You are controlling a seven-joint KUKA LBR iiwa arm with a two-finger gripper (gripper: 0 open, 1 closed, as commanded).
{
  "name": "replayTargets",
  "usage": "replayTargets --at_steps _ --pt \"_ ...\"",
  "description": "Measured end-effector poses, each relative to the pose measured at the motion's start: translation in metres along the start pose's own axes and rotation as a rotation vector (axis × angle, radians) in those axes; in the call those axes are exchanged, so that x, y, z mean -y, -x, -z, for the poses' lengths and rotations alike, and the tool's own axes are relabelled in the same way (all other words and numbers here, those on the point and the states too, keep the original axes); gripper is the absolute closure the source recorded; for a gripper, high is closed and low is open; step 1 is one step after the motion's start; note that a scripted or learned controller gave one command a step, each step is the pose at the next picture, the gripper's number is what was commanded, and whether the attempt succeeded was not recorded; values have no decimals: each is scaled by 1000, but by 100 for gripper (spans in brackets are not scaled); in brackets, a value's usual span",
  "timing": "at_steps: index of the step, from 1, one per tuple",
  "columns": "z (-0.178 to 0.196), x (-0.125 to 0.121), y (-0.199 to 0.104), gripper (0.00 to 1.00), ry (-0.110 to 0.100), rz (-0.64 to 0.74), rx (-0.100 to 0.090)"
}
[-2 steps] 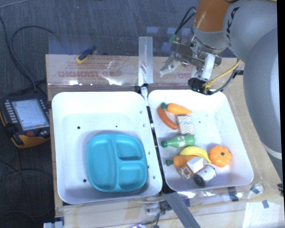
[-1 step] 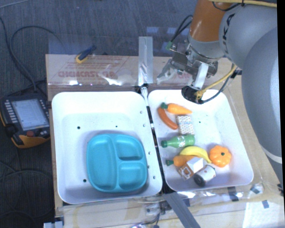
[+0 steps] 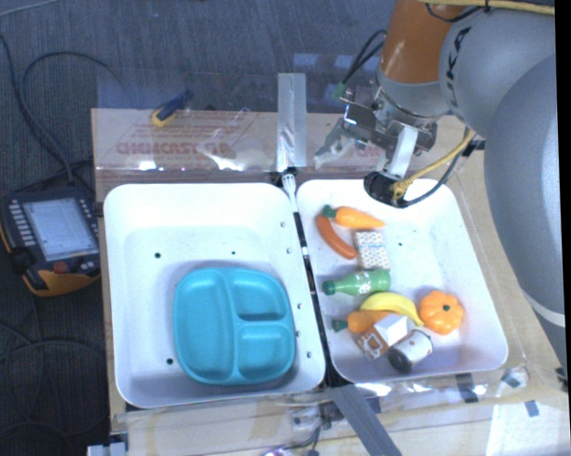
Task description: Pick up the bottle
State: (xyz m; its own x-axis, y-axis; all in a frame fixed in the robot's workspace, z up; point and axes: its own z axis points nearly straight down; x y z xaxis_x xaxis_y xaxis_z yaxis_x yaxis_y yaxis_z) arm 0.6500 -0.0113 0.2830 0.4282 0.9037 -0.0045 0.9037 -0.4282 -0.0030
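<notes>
In the right bin (image 3: pixel 445 240) — bottle (image 3: pixel 358 283) between box (image 3: pixel 371 250) and banana (image 3: pixel 391 306); pincer (image 3: pixel 348 141) beyond rim, state unclear

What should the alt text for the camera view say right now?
A green bottle lies on its side mid right bin, among carrots, a banana and a small pumpkin; the jaws are up by that bin's far rim, apart from the bottle. The left bin holds a blue divided plate.
</notes>
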Motion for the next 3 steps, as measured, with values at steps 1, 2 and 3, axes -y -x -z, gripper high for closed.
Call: replayTargets --at_steps 1,2,3 --pt "0 0 0 0 0 0 0" --pt "-50 -25 12 0 0 -48 2" --pt "-61 -14 29 0 1 7 1"
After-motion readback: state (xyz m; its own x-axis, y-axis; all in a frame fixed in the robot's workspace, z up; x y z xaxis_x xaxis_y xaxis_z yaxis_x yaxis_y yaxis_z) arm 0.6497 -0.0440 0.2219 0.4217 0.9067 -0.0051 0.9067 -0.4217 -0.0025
